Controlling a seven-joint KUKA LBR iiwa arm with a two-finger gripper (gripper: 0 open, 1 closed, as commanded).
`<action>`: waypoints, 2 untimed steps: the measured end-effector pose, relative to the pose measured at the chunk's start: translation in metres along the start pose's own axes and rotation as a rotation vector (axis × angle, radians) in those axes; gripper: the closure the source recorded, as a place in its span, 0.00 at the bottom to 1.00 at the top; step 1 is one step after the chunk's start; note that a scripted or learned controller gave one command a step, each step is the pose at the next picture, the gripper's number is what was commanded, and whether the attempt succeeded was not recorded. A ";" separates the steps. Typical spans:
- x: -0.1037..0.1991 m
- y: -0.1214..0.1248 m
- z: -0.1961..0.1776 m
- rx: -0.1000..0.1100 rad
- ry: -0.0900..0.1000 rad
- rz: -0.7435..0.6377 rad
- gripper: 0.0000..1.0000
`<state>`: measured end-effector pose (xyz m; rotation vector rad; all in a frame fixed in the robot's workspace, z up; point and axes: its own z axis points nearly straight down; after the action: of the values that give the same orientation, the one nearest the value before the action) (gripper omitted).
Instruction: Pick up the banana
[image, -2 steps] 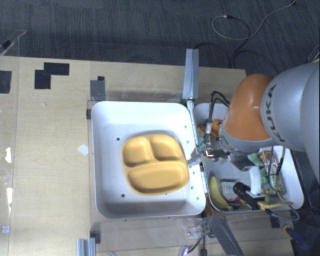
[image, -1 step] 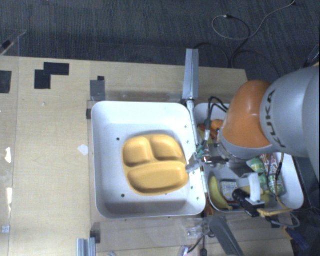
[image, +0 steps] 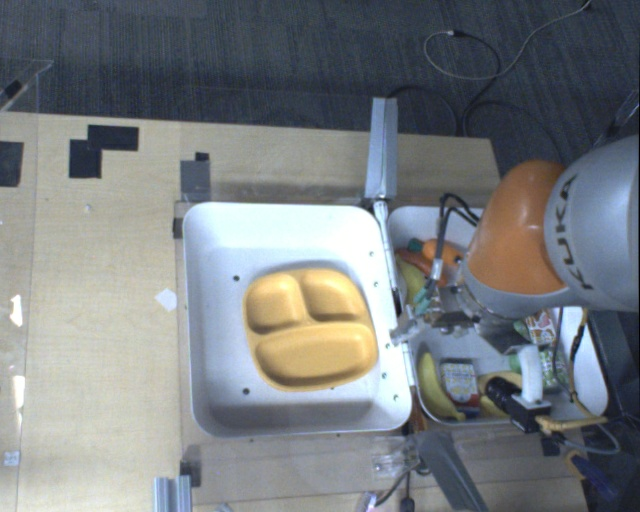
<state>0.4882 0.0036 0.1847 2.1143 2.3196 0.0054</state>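
Note:
The banana (image: 431, 384) is yellow and curved. It lies in the near left corner of the right bin (image: 597, 372), beside the bin's left wall. My gripper (image: 428, 316) hangs low over the left half of that bin, just behind the banana and apart from it. The grey arm with its orange band (image: 520, 235) covers the middle of the bin and hides much of the gripper. Nothing shows held in it.
A yellow divided plate (image: 308, 326) lies in the left bin (image: 215, 300). The right bin also holds an orange piece (image: 432, 250) and a yellow-green item (image: 411, 276) at the back left, a small box (image: 458, 378) next to the banana, and a white bottle (image: 529, 370).

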 end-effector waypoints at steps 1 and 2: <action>0.000 0.000 0.000 0.000 0.000 0.000 0.00; -0.010 -0.001 0.000 0.000 0.000 -0.052 0.00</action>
<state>0.4882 -0.0062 0.1848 2.0533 2.3736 0.0052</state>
